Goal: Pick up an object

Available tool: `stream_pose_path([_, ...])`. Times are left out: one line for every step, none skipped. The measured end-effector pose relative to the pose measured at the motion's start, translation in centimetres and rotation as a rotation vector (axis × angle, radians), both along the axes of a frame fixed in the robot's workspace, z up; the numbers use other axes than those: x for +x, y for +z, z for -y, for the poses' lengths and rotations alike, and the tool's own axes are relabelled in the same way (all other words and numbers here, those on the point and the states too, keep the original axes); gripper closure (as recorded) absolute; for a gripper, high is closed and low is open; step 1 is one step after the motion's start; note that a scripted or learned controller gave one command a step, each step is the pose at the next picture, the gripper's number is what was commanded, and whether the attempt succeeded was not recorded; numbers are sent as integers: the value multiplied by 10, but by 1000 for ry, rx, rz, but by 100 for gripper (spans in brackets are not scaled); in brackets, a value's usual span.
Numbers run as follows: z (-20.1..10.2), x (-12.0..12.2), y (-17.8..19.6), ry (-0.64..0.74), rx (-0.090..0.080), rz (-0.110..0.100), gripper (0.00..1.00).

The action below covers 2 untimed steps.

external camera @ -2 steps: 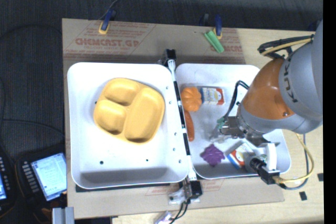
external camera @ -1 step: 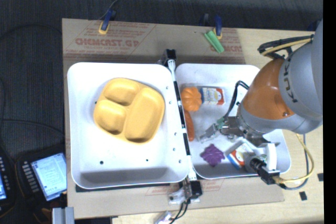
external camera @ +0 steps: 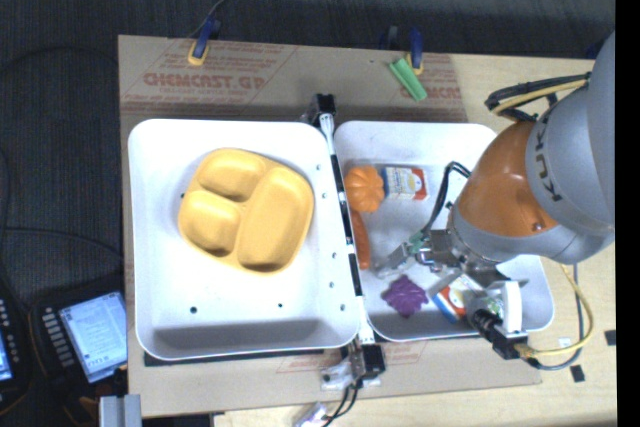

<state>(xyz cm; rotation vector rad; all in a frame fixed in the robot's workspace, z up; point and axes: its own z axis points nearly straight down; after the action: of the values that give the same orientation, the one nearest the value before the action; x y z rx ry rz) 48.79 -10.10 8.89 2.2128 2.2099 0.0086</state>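
Standing at the near edge of the bench, one sees the right bin (external camera: 520, 315) closest to the arm (external camera: 560, 175), which reaches in from the right. At this bin's near end lies a purple grape-like piece (external camera: 405, 294), with a small red-and-white item (external camera: 453, 302) just beside it. The gripper (external camera: 418, 253) hangs just above and beyond the purple piece — whether its fingers are spread or closed cannot be told from here, and nothing is seen held between them. An orange carrot-like stick (external camera: 359, 240) lies along the bin's left wall. Farther back sit a small orange pumpkin (external camera: 364, 188) and a white labelled packet (external camera: 403, 181), touching. The left bin (external camera: 160, 315) holds a large yellow moulded piece (external camera: 247, 208) — three rounded lobes joined.
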Motion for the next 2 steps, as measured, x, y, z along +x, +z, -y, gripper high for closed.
stream_pose_path([-3, 0, 0, -2, -3, 1, 0])
stream_pose_path([-3, 0, 0, -2, -2, 1, 0])
